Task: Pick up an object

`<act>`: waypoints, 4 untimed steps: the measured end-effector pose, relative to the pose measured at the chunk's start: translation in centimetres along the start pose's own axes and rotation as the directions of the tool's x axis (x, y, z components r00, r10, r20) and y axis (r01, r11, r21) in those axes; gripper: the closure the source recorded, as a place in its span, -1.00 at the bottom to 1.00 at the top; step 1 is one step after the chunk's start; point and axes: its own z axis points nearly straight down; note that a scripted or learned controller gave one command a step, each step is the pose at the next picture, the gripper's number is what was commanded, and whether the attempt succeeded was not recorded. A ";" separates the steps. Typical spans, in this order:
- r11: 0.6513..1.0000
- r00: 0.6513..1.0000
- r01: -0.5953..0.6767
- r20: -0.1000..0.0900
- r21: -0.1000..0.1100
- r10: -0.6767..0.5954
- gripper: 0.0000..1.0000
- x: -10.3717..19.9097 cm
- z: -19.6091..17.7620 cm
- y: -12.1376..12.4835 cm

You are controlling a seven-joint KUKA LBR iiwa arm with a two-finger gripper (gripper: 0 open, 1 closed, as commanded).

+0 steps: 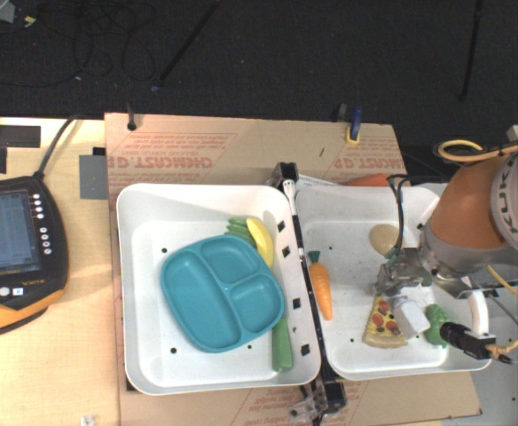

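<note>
My gripper (390, 279) hangs low inside the right bin (348, 213), under the grey wrist and its orange band (465, 207). Just below it lies a pizza slice (384, 325) on the bin floor. To the gripper's left an orange carrot (320, 290) rests near the bin's left wall. A tan disc (383, 237) sits behind the gripper. A small white piece (412, 316) and a green toy (436, 322) lie to its lower right. Nothing shows held in the gripper.
The left bin (144, 204) holds a teal divided plate (216, 293), a yellow banana (261, 240), a leafy green piece (238, 228) and a long green vegetable (281, 345). A control pendant (11, 247) lies on the bench at far left. Cardboard (241, 153) underlies both bins.
</note>
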 end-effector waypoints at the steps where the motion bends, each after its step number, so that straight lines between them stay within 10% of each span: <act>1: 1.000 1.000 0.012 0.000 -0.011 -0.012 1.00 5.6 -10.8 -2.5; 2: 1.000 1.000 0.014 -0.002 -0.001 -0.014 1.00 13.4 -12.8 -6.0; 4: 1.000 1.000 0.008 0.002 -0.002 -0.008 1.00 16.8 -13.9 -4.5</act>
